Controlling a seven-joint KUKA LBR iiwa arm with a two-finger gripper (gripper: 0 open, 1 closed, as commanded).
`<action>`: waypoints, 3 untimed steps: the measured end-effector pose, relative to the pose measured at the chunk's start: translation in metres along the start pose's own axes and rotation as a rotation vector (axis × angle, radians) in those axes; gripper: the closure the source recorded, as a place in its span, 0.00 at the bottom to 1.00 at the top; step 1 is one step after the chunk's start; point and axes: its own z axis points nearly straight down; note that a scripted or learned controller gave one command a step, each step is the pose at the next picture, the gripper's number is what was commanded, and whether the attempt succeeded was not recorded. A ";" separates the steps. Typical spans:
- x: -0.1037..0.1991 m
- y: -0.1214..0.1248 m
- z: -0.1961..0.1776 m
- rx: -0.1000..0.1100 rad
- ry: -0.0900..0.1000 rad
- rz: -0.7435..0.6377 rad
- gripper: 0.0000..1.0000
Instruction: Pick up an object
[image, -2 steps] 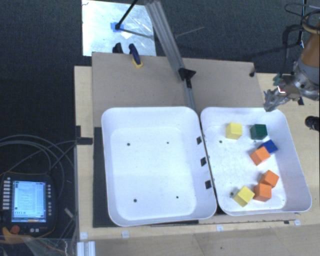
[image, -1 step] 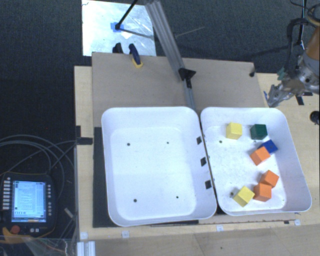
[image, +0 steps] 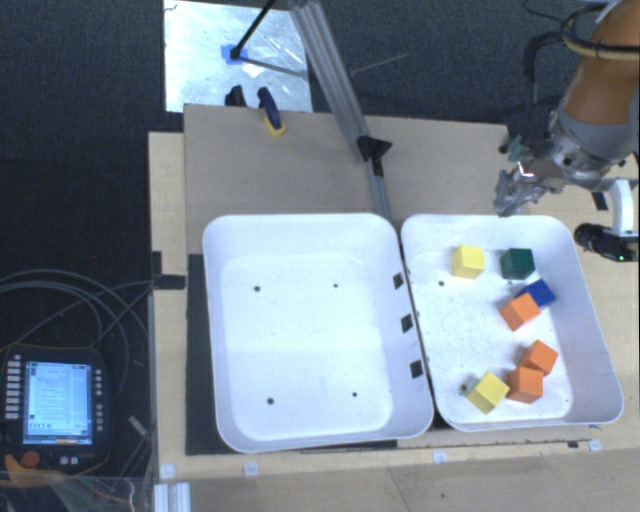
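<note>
The right bin (image: 430, 240) holds several blocks. A yellow block (image: 467, 262) and a dark green block (image: 517, 263) lie near its far side. Below them are a blue block (image: 540, 293) and an orange block (image: 519, 311) touching each other. Near the front sit two more orange blocks (image: 540, 356) (image: 524, 384) and a second yellow block (image: 488, 391). My gripper (image: 510, 197) hangs above the bench just beyond the right bin's far rim, with nothing seen in it.
The left bin (image: 300, 330) lies beside the right one. A grey pole (image: 340, 80) slants across the bench's back. A handheld control pad (image: 55, 405) with cables lies on the floor at the left.
</note>
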 end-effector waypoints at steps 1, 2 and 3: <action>0.053 0.003 0.012 0.001 0.001 0.001 1.00; 0.108 0.001 0.001 0.000 0.001 0.000 1.00; 0.166 0.005 0.011 0.001 0.001 0.000 1.00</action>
